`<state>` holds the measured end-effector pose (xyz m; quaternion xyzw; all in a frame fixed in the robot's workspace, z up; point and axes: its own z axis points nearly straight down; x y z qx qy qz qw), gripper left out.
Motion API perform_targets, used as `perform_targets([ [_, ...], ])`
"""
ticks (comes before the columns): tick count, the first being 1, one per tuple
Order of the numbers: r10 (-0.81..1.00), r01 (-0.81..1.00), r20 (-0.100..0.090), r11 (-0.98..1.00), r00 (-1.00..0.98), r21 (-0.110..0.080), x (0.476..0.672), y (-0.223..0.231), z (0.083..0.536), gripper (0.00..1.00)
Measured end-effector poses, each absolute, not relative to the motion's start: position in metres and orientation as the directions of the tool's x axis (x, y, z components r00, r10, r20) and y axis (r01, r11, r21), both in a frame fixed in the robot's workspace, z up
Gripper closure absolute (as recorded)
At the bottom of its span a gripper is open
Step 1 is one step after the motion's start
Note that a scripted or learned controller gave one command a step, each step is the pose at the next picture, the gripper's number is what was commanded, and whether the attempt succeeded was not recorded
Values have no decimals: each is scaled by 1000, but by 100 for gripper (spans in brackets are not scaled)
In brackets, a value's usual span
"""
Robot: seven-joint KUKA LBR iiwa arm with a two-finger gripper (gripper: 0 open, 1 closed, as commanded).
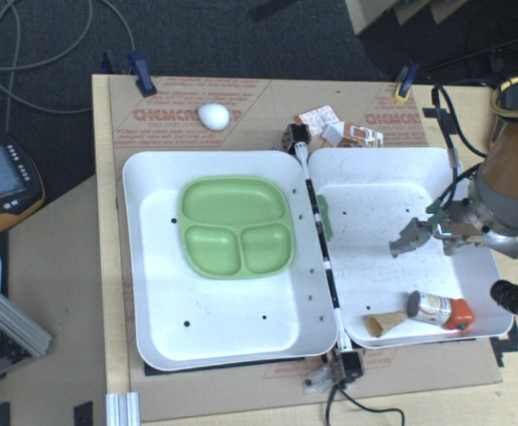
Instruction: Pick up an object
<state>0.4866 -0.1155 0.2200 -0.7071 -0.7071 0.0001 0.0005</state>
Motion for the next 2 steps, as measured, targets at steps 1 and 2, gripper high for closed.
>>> perform_targets([
  [1, 1000, 1000, 0, 0, 0, 1, 519, -101, 85, 0],
  [2, 1000, 1000, -3, -2, 2, 2, 564, -203, 85, 0],
])
